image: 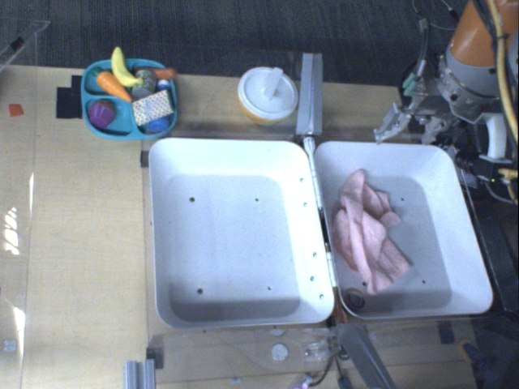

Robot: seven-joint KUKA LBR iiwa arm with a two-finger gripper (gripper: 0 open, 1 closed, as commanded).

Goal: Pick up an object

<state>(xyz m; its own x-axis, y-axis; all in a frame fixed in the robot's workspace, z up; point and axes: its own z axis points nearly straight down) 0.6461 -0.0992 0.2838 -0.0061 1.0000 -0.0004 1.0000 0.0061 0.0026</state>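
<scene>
While the claw point(399, 126) hangs spread and bare over the far edge of the right bin point(478, 275), it should drop squarely onto the pink cloth point(367, 229) bunched mid-bin.

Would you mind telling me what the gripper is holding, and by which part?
Nothing. The gripper hangs above the right bin's far edge, and the pink cloth lies untouched inside it.

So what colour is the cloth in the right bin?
Pale pink; the cloth shows plainly in the camera view.
</scene>
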